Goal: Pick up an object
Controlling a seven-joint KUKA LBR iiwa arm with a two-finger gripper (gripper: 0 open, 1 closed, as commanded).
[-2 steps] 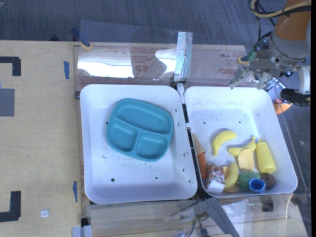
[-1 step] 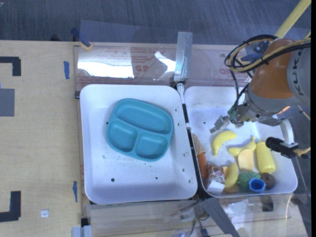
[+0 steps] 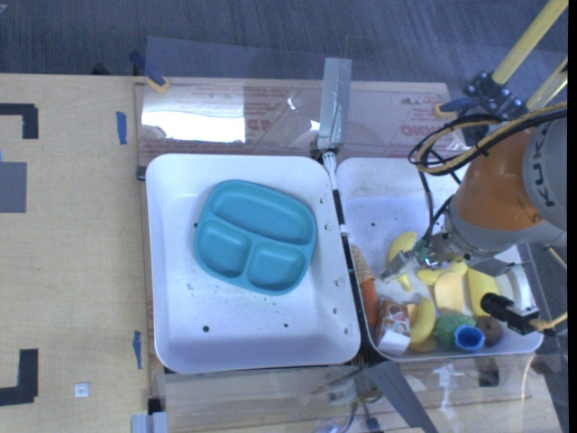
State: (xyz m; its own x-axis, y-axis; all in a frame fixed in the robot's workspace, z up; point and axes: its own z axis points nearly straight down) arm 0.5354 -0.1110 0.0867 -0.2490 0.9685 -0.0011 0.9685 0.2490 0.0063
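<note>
The right bin [image 3: 379,201] holds a heap of toy food along its near side: yellow pieces [image 3: 451,287], a banana [image 3: 421,321], an orange carrot [image 3: 368,298], a green lump [image 3: 448,326], a blue cup [image 3: 468,337] and a small white-and-red container [image 3: 394,327]. My gripper [image 3: 413,262] hangs low over the left part of this heap, beside a yellow piece [image 3: 403,244]. The arm's orange band [image 3: 494,192] rises above it on the right. Nothing is visibly held.
A blue three-compartment plate [image 3: 256,234] lies in the left bin [image 3: 180,314]. A clear upright panel [image 3: 334,106] stands behind the bins. Yellow rods and black cables [image 3: 487,97] crowd the upper right. The wooden bench [image 3: 63,242] stretches to the left.
</note>
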